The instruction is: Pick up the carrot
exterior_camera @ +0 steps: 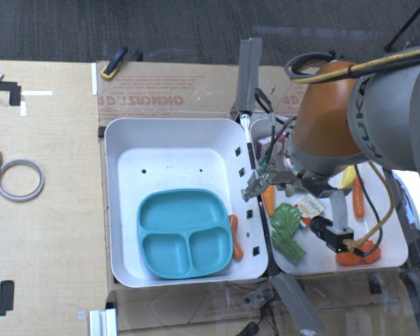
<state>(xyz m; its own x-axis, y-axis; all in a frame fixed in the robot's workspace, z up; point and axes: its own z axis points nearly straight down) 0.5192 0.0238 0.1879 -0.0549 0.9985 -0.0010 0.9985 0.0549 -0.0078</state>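
Evidently the gripper (pixel 264 185) is hung low over the left edge of the right bin (pixel 397 247), just above a carrot (pixel 268 200) beside a green toy (pixel 287 224), presumably so a grasp can be tried, though its grip cannot be told.

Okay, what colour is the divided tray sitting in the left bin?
Teal blue. The divided tray shows clearly in the camera view, lying in the left bin.
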